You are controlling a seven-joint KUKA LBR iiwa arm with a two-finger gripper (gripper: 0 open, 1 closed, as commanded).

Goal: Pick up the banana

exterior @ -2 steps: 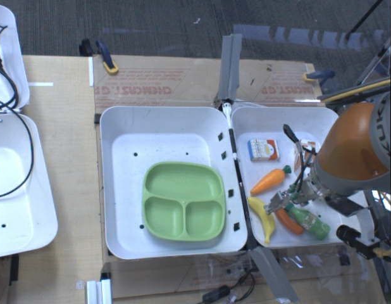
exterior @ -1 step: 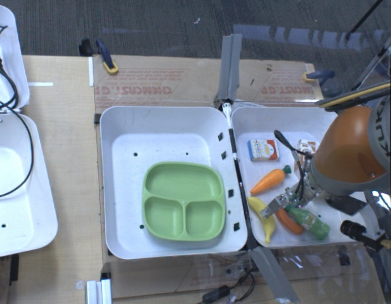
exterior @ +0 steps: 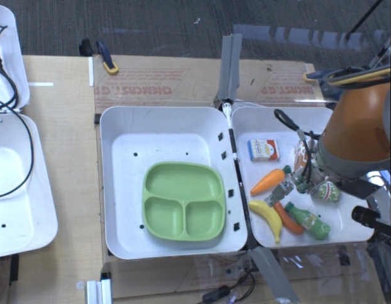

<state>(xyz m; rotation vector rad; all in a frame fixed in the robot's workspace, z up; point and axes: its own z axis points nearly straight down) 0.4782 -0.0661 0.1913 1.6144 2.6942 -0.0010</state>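
I read this as the approach: the gripper (exterior: 285, 190) sits low in the right bin (exterior: 347, 230), just above and to the right of the banana (exterior: 266, 215), and nothing is between the jaws. Whether they stand apart or closed I cannot tell from this slant.

The banana lies at the near left corner of the right bin, close to the wall, its tip pointing toward the near edge. An orange carrot (exterior: 289, 220) lies touching or just beside it on the right, and a green bottle (exterior: 309, 222) lies beyond that. For a clean grasp I would shift left and toward me, centre over the banana's thick middle, and turn the jaws across its width so the carrot is not caught along with it. The bin wall leaves little room on the left side.

Also in the right bin: another carrot (exterior: 267, 180) and a small box (exterior: 262, 149). The left bin (exterior: 119, 189) holds a green tray (exterior: 183, 201).
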